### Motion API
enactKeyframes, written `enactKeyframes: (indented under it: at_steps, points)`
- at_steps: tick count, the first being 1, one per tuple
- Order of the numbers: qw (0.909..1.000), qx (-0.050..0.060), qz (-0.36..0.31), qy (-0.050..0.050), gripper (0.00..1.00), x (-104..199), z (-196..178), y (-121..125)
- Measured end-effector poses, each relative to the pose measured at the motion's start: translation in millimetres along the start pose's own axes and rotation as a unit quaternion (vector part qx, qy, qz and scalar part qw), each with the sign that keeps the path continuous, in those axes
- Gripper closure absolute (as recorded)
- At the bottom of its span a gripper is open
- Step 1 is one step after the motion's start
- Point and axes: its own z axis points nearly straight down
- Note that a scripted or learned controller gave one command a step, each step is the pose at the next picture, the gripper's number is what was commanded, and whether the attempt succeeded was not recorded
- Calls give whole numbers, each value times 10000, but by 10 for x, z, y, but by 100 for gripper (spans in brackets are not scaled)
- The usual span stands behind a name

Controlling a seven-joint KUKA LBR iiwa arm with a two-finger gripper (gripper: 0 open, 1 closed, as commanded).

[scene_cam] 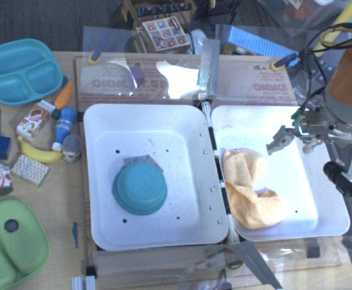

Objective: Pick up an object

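Note:
A crumpled yellow cloth [250,190] lies in the right bin [327,219], against its left wall. An upturned teal bowl [140,188] rests in the left bin [103,132]. My gripper [293,145] hangs over the right bin, up and to the right of the cloth and apart from it. It is open, and nothing sits between its fingers [278,142].
The grey arm with its orange band [348,80] comes in from the right, trailing cables. Left of the bins, the bench holds a teal tray [22,71], a banana [38,151], a bottle [63,127], small cartons and a green tray [9,243]. Cardboard walls [140,80] stand behind the bins.

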Motion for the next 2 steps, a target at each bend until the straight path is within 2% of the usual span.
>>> enactKeyframes:
  at_steps: [1, 2]
  points:
    - [9993, -5, -369, -2, 0, 111, 1079, 266]
    - [9999, -44, 121, 4, 0, 19, 1611, 486]
